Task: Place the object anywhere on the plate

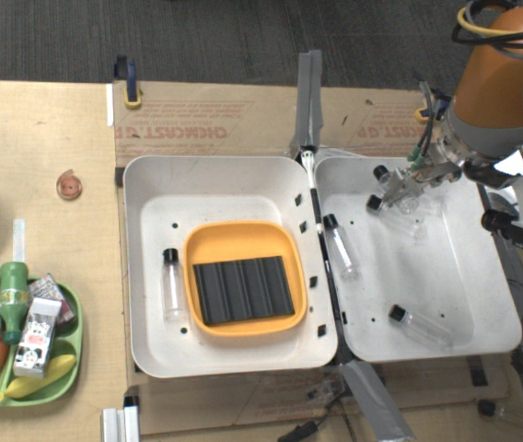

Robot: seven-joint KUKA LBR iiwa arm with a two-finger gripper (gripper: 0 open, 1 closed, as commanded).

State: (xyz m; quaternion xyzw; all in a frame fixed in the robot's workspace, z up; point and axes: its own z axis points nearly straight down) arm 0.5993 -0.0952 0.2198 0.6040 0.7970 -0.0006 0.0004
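Two white bins sit side by side. The left bin (142,247) holds an orange plate (243,238) bearing a black ridged block (244,289) — a clear vial (171,282) lies beside it. The gripper (400,190) hovers over the right bin (482,284), pinching another vial (392,191); two more lie there.

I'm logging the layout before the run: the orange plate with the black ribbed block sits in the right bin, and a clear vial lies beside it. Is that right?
Not quite. In the camera view the orange plate with the black ribbed block sits in the left bin, not the right. The clear vial does lie beside it, on the bin floor to its left.
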